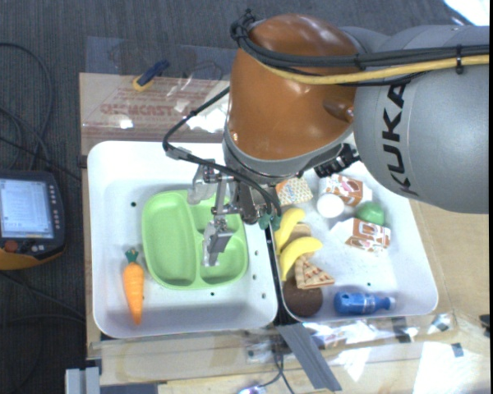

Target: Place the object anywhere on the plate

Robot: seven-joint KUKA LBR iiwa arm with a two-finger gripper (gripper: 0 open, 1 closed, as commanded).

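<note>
A light green divided plate lies in the left bin. My gripper hangs low over the plate's right compartment, under the orange wrist band. No object shows at the gripper's tip. An orange carrot with a green top lies in the left bin, just left of the plate's near corner and apart from the gripper.
The right bin holds two bananas, a waffle piece, a brown round item, a blue bottle, a snack box and several more toy foods. The arm's bulk covers both bins' far middle. A pendant lies at the left.
</note>
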